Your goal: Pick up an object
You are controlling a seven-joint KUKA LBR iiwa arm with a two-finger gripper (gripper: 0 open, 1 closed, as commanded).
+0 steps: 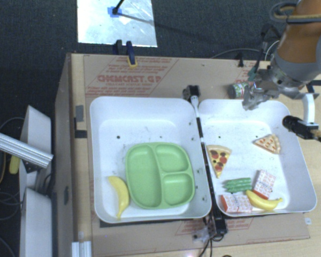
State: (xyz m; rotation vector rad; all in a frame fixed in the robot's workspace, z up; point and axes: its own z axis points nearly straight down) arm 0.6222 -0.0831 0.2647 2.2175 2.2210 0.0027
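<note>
**Item: pick attempt, right bin. Condition and risks.**

- **Pincer**: hangs above the far edge of the right bin, near its far right corner. Nothing is seen between its tips. Whether it is spread or closed cannot be told at this size.
- **Candidate objects, right bin:**
  - pizza slice with dark toppings: flat, lying against the divider edge shared with the left bin.
  - plain pizza slice: flat, orange, toward the right edge and nearest the pincer.
  - green bean bundle: low and ribbed.
  - two red-and-white packets: at the near edge.
  - banana: yellow and curved, at the near edge, touching or overlapping the packets.
- **Left bin:** green divided plate with a second banana just beside it, at the near left corner.

**Risks, as judged:**
1. The pizza slices sit thin against the bin floor. The tips may close over the top and come up with nothing, or scrape the floor.
2. The topped slice lies tight to the divider, so one finger may land on the rim.
3. The near-edge cluster is crowded. A descent there may nudge neighbours or pinch two things at once.
4. The rounded banana may roll or squirt out of a glancing grip.
5. The pincer stands well apart from every object, so a mis-aimed descent meets bare floor.
</note>
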